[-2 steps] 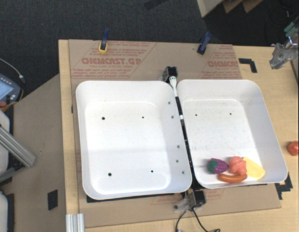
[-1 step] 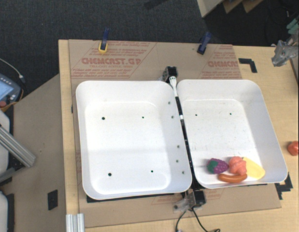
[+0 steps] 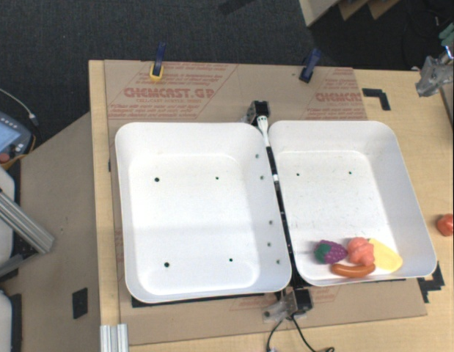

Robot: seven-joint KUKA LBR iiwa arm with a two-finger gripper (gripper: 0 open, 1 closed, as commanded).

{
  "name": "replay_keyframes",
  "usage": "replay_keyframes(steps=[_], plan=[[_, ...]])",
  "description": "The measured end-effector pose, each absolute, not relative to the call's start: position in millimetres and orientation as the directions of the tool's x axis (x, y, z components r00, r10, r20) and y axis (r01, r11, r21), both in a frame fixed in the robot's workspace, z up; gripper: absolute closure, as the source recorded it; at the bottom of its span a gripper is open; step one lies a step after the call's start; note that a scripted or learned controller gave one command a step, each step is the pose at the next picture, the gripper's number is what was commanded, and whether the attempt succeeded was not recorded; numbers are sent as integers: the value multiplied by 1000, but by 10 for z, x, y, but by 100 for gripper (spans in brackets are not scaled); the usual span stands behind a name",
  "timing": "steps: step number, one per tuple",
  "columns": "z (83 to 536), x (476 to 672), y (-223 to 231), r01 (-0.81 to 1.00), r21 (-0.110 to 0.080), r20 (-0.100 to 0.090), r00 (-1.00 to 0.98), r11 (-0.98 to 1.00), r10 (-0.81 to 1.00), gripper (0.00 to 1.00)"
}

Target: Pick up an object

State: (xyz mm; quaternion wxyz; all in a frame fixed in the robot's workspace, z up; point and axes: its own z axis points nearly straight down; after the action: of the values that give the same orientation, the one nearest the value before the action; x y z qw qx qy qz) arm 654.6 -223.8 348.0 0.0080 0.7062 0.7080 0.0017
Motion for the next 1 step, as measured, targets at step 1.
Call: replay_keyframes(steps=[1], plan=[[3591,6553,-2238,1000,18,-12,-3,4,1000,100]])
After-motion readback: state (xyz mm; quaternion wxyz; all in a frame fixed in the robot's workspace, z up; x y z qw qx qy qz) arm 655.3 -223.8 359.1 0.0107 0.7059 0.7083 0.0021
